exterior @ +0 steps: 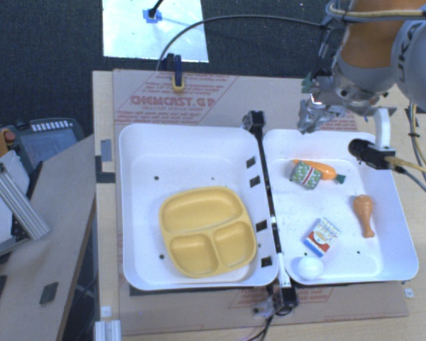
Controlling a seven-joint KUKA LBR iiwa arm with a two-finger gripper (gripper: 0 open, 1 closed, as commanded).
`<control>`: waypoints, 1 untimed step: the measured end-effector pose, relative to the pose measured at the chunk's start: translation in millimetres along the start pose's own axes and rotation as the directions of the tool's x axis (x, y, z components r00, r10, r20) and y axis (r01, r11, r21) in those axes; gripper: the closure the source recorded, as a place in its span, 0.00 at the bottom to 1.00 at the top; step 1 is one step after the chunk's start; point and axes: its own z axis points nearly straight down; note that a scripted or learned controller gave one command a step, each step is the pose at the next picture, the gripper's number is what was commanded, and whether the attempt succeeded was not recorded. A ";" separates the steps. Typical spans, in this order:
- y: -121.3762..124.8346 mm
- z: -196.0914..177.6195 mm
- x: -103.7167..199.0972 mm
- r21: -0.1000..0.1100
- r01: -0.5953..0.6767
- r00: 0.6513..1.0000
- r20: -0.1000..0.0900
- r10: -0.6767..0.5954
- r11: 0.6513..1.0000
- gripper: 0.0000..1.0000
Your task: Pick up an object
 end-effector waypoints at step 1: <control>6.0 10.5 43.1 0.001 -0.001 1.000 0.000 0.001 1.000 1.00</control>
